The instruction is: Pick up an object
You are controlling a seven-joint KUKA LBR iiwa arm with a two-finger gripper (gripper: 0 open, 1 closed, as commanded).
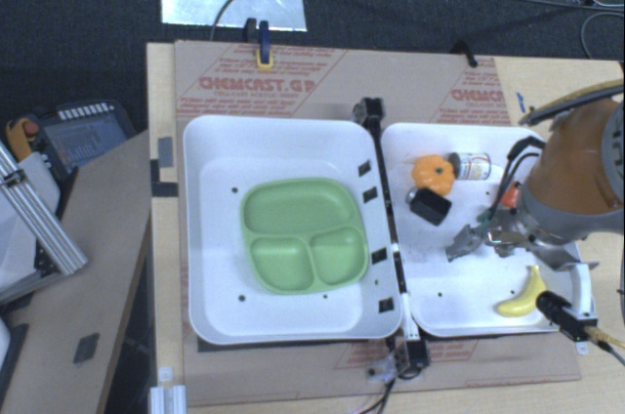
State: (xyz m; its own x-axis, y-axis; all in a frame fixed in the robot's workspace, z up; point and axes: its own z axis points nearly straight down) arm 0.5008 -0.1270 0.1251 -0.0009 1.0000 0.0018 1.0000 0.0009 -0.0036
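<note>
The right bin holds a small orange fruit, a black block just below it, a little clear bottle lying to the fruit's right, and a yellow banana near the front right corner. My gripper hovers low over the middle of this bin. It is to the right of and a bit nearer than the black block, and up-left of the banana. Nothing is visibly in its grasp. The orange-banded arm covers the bin's right side.
The left bin carries a green divided plate. A black divider with clips runs between the bins. Cables trail over the dark floor at the back, and a grey side table stands at the left.
</note>
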